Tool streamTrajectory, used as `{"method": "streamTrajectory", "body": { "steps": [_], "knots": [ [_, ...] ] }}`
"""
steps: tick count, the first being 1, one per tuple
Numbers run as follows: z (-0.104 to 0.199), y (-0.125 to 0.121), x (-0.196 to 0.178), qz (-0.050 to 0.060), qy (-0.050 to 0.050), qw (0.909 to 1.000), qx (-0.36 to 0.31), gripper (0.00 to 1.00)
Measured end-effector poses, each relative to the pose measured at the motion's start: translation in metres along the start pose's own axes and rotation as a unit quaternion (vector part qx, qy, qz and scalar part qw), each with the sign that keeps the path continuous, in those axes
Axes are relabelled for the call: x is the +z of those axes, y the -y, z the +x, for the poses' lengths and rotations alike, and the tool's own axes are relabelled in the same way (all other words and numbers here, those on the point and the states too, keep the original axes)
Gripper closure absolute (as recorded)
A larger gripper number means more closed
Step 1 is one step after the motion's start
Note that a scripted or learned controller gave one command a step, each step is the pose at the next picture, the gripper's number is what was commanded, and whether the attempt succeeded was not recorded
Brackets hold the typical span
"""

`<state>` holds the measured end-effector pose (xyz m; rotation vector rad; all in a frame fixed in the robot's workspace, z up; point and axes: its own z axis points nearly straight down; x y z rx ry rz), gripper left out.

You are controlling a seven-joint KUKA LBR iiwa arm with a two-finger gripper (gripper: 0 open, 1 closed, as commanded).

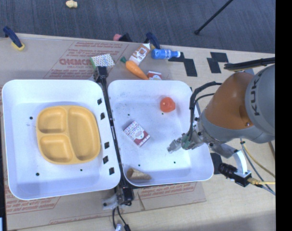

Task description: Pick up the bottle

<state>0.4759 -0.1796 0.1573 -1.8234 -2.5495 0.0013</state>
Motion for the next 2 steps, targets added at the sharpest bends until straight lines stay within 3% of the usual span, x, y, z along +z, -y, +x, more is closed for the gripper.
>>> {"method": "streamTrajectory", "body": {
  "steps": [1,2],
  "knots": [
    [0.018,-0.007,-0.061,-0.002,0.002,0.9996,0.028,1.0],
    [0.098,-0.034,-0.034,-0.001,0.002,1.0,0.006,1.0]
  ]
}}
